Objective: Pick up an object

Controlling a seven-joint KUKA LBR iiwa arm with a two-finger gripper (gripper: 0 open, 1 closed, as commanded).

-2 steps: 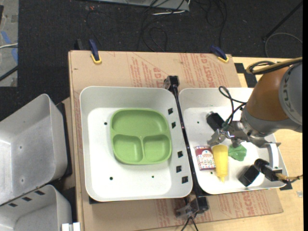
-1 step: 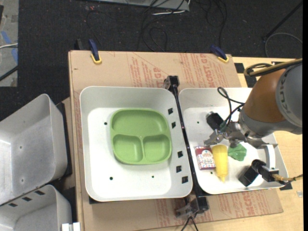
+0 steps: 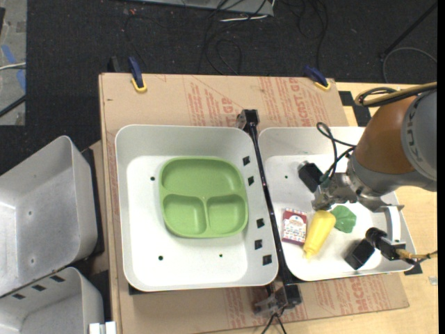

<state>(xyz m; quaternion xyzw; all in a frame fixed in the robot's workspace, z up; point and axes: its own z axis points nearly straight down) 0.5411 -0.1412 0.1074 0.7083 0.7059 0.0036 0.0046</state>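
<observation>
"Two bins on your feed, then. What lay in them?"

"I saw a green plate [image 3: 204,197] with three compartments in the left bin [image 3: 132,207], roughly in the middle. The right bin [image 3: 292,152] held the loose pieces: a yellow bottle-shaped object [image 3: 318,233], a small green lump [image 3: 344,219] and a red and white packet [image 3: 295,227]."

"Where was the yellow one, and how did it lie?"

"It lay flat on the floor in the near half of the right bin. Its long axis ran from far to near across my screen, leaning a little to the left as it came toward the near wall. The wide end was the far one, and the narrow end pointed at the near wall. The packet lay just beside it on the left. The green lump sat against its wide end on the right; I could not tell whether the two touched."

"And the gripper?"

"I had the gripper [image 3: 327,200] at the wide end of the yellow object, with the arm [image 3: 389,152] reaching in from the right. From my angle I could not tell whether it was open or closed, nor whether it touched the object."
</observation>
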